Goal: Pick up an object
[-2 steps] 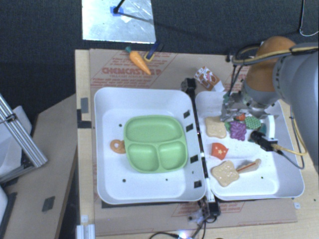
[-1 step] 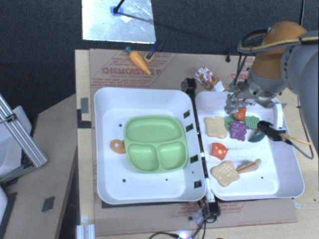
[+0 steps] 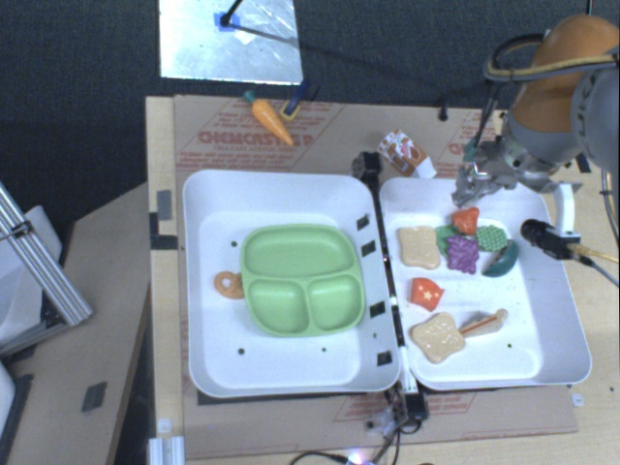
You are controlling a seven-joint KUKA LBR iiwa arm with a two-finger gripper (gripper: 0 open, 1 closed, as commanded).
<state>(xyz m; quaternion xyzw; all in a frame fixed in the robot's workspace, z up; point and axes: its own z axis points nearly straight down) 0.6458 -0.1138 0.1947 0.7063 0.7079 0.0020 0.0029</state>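
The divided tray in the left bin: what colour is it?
Light green tray, clearest in the camera view.

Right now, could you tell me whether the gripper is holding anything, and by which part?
It cannot be told. The gripper hangs just above a red toy piece at the right bin's far edge.

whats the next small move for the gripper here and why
Probably a short straight descent: the gripper hovers at the right bin's far edge, almost directly above the red-orange piece, with nothing visibly between its fingers. Lowering there looks like the nearest pick.
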